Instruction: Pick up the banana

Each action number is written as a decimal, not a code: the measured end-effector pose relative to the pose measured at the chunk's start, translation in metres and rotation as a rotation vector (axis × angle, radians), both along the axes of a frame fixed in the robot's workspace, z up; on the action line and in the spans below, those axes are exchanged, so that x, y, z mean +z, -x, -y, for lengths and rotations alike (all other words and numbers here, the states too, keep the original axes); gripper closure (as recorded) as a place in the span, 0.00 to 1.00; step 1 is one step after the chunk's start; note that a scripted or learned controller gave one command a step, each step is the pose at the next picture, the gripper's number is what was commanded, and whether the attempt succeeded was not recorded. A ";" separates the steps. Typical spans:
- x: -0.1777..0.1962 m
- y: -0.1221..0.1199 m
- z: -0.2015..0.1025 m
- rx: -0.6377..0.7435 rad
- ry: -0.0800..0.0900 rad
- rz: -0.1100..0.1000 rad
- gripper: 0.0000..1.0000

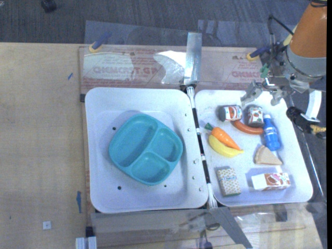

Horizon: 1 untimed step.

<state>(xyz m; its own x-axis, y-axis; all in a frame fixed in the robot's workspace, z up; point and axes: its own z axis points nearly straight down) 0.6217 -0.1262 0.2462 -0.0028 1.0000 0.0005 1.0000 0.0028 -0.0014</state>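
Faded red lettering on the cardboard (pixel 122 69) behind the bins is proving unreadable. One banana (pixel 222 147) is lying in the right bin (pixel 303 191), touching one carrot (pixel 225 135). The gripper (pixel 264 90) is hovering with its fingers spread wide, holding nothing. One teal tray (pixel 146 148) is occupying the left bin (pixel 98 191) on the pale desk (pixel 36 139).

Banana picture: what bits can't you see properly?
- Banana: its top edge is hidden under the toy carrot, camera view.
- Gripper: too small and blurred to tell how it is set, camera view.
- Arm: cut off by the top and right edges.
- Small carton: label too tiny to read.
- Orange sausage: partly behind two little cans.
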 end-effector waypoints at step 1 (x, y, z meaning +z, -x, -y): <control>-0.129 0.033 -0.034 0.138 0.000 0.002 0.00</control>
